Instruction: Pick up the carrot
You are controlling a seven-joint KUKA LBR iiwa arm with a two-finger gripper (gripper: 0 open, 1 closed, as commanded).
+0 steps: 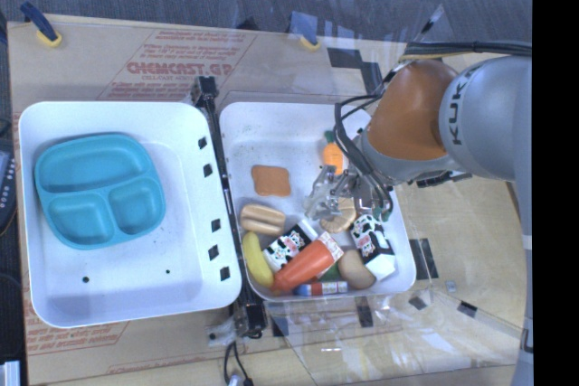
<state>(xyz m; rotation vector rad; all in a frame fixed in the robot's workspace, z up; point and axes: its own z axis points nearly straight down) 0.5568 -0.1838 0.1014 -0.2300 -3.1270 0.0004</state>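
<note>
Two white bins side by side. Left bin (54, 303): one blue divided tray (98, 187), the rest of its floor bare. Right bin (237, 127): one carrot (306, 265), one banana (256, 259), one hot-dog bun (262, 218), one tan flat square (270, 181), two cow-patterned cartons (288, 247) (373, 241), one small orange piece (334, 155), one brownish rounded item (356, 270), one marker-like stick (322, 288). Most of the clutter is packed into the near half of the right bin; its far-left part around the tan square is open floor. Carrot lies near the front wall, between banana and brown item, touching the left carton; long axis runs diagonally, thick end up-right, narrow end down-left toward the front edge. Gripper (339, 194) sits low over the bin's right-centre, well clear of the carrot, among items; cannot tell whether its claw is spread or pressed together. Arm's orange band (407, 117) overhangs the right rim.
</note>
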